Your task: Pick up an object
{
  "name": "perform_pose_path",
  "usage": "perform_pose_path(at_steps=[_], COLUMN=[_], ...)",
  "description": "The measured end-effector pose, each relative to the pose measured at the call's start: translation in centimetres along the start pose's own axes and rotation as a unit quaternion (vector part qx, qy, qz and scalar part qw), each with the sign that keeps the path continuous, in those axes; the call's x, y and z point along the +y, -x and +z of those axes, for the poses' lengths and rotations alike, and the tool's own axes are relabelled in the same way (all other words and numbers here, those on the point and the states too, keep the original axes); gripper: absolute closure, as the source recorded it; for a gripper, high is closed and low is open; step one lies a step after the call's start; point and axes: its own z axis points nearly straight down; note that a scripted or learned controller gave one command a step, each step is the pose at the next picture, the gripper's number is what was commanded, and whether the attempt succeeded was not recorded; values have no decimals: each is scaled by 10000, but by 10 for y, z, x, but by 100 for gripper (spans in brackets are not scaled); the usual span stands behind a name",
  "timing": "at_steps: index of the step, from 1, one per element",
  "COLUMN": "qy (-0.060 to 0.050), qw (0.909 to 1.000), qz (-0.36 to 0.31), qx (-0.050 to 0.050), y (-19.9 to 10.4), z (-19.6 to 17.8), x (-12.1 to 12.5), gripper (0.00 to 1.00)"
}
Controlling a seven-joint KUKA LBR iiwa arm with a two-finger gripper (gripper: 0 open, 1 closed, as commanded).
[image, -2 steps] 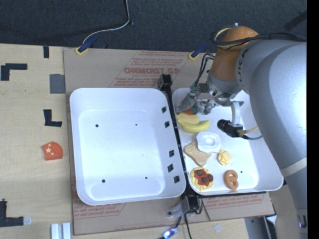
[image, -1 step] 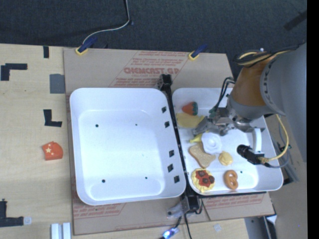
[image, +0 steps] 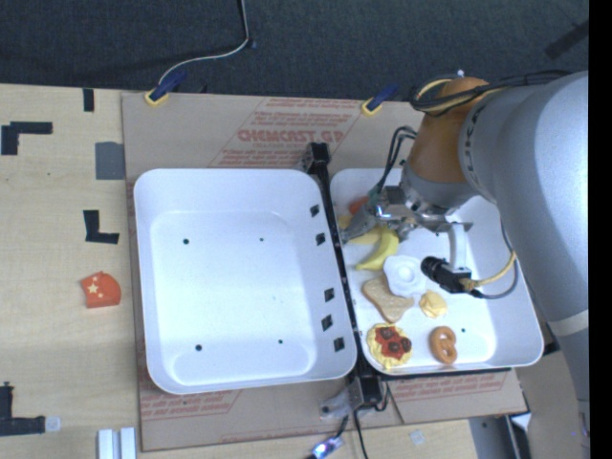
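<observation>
Reaching in from three o'clock, with the gripper (image: pixel 368 220) hanging low over the right bin (image: pixel 512 328), toward that bin's ten o'clock corner. Hovering at the upper end of the banana (image: pixel 380 250), the likeliest target here, though contact is hard to judge from this slant. Impossible to tell how the end effector is set, since the wrist and cabling are crowding that spot.

Doing this step well is probably a matter of centring across the banana's narrow width rather than along its curve, coming straight down, and closing only once both sides are cleared. Worth watching the divider wall at nine o'clock of the tool, which is sitting just beside it and leaving little room on that side. Worth watching also the small red piece (image: pixel 357 205) at the tool's eleven o'clock, too hidden to name.

Holding, in the right bin: the banana near the left wall; a white egg-like piece (image: pixel 404 275) at its five o'clock, touching or nearly so; a toast slice (image: pixel 386 303) at six o'clock of that; a small yellow lump (image: pixel 433 304) to the toast's three o'clock; a pizza piece (image: pixel 389 345) at the bin's seven o'clock corner; a pretzel (image: pixel 443 343) just beside it at three o'clock.

Showing nothing but bare floor, the left bin (image: pixel 229 256). Lying well apart on the bench at nine o'clock, a red block (image: pixel 101 290).
</observation>
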Motion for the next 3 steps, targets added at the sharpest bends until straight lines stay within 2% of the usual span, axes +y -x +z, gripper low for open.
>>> perform_pose_path(at_steps=[1, 2, 3], qy=[-6, -10, 15], qw=[10000, 10000, 10000], qz=[1, -14, -25], qx=[4, 14, 13], y=[0, -95, -173], z=[-10, -103, -195], x=[-1, -38, -63], gripper=[100, 100, 100])
